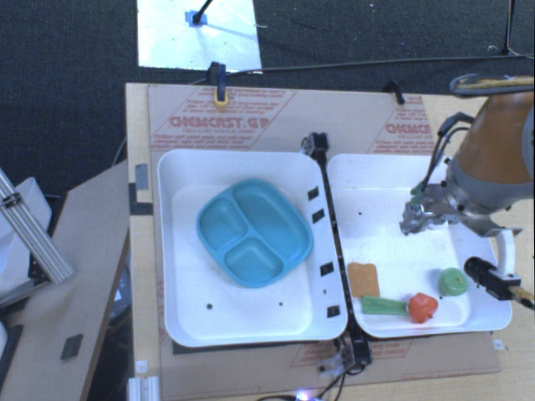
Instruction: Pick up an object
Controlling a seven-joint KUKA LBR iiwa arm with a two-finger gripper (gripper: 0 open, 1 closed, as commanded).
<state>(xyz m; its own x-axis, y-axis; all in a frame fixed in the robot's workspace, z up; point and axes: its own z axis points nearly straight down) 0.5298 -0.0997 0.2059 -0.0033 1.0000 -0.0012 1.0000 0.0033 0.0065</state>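
Right at the near wall of the right bin [393,164] lie the candidates for picking: a green stick [383,305] with its long axis running left to right across the view, and a red lump [422,307] touching the stick's right end. Just beyond them sit a tan square [363,279] by the bin's left wall and a small green ball [453,282] further right. Further back, the gripper [415,217] hangs over a bare part of the bin floor with nothing in it; whether it is apart or together cannot be told from this angle. Every piece therefore lies on the camera side of the gripper, the square and the ball about equally close, so the coming move probably means travelling toward the near wall and then descending. Off to the left, a blue divided plate [253,232] rests in the left bin [188,312], well apart.
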